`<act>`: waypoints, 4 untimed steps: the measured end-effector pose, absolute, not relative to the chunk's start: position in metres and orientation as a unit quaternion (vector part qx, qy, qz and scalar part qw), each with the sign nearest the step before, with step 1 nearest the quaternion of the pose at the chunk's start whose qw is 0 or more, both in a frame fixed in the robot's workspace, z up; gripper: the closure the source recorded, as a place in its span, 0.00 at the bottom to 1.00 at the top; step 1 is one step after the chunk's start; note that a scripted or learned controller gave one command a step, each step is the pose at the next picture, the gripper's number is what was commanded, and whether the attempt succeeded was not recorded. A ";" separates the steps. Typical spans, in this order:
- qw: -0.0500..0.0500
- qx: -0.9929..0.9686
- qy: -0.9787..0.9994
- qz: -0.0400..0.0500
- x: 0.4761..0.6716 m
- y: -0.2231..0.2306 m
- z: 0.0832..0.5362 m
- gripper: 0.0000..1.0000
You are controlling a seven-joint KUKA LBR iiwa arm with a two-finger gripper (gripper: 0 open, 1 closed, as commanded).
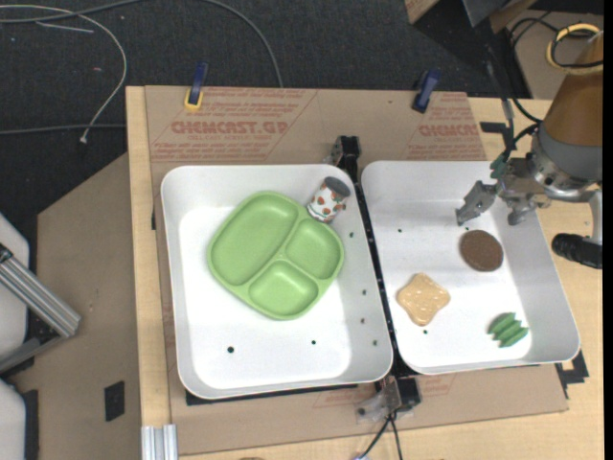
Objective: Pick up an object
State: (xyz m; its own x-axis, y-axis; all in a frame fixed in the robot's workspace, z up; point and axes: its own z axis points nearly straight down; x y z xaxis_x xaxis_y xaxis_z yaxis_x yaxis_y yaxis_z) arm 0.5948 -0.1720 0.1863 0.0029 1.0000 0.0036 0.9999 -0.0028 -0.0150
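Jaws (492,207) spread open over the far part of the right bin (402,195), holding nothing. Just near of them, a brown round cookie (481,250), flat on the bin floor, apart from the fingers. Nearer and to the left, a tan cracker-like piece (422,298). Near right corner, a small green pod (508,330). In the left bin (192,257), a green plate (275,254) with 3 sections, and a small spotted cup (328,199) tipped at its far right edge. Both bins on a brown table (144,142).
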 end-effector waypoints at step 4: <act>-0.005 -0.707 -0.707 -0.002 0.600 -0.171 0.101 1.00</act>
